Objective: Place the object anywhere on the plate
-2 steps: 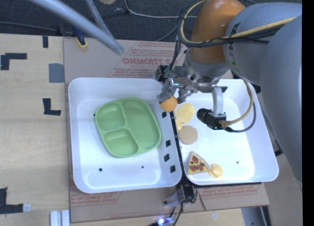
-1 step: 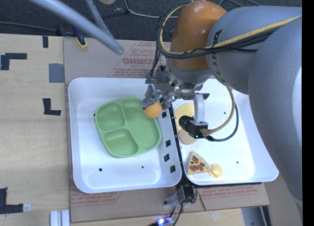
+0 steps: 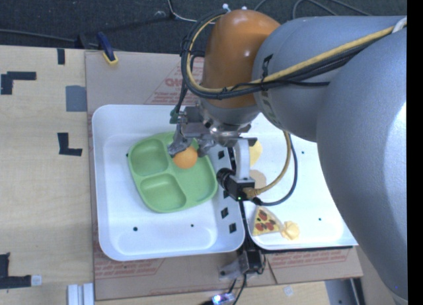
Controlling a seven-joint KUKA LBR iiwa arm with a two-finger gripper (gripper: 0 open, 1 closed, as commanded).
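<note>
A: Where is the end effector [image 3: 184,146]?

B: Near the centre of the frame, under the orange band [image 3: 234,45] of the arm [image 3: 344,98], over the right edge of the green plate [image 3: 165,174]. The arm comes in from the right and fills the upper right of the frame.

A: Spread or pressed together?

B: I cannot tell. The metal parts sit dark and crowded just above an orange ball [image 3: 186,158], and whether they pinch it is not clear.

A: And the ball itself?

B: It shows against the plate's right side, at the upper right compartment, right below the end effector. Whether it rests on the plate or hangs over it, I cannot tell.

A: Describe the plate.

B: Green, with three compartments, tilted in the frame. It lies in the left bin [image 3: 112,184], toward that bin's upper right.

A: What about the other bin?

B: The right bin [image 3: 317,191] sits just beside the left one, much of it covered by the arm. Near its lower edge lies a pizza slice [image 3: 264,221], and just right of it a small yellow piece [image 3: 290,231]. A tan round thing [image 3: 256,179] peeks out beside the arm's cable [image 3: 289,171].

A: And around the bins?

B: Both stand on a cardboard sheet [image 3: 132,79] on the wooden worktop [image 3: 39,184], which bears black tape marks [image 3: 66,145] at the left. A blue and yellow clamp [image 3: 106,49] sits at the sheet's upper left corner.
</note>
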